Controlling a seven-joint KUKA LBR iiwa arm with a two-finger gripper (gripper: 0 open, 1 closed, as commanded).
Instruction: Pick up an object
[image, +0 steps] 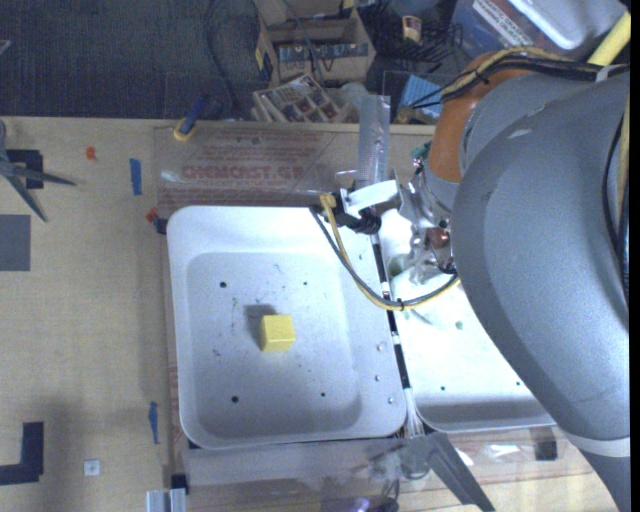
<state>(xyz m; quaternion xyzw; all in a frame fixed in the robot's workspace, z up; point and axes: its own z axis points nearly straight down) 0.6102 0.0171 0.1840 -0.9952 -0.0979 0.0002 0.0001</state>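
Note:
A small yellow cube (278, 332) lies alone near the middle of the left white bin (190, 300). My gripper (408, 262) hangs over the divider between the two bins, at the far edge of the right bin (470, 385), up and to the right of the cube and well apart from it. The big grey arm (545, 230) with its orange band reaches in from the right and hides much of the right bin. Nothing shows between the gripper and the cube.
Around the bins is the wooden bench (80, 300), with blue tape marks and black pieces at the left. A clear plastic sheet (250, 160) lies behind the left bin. Boxes and cables crowd the far side.

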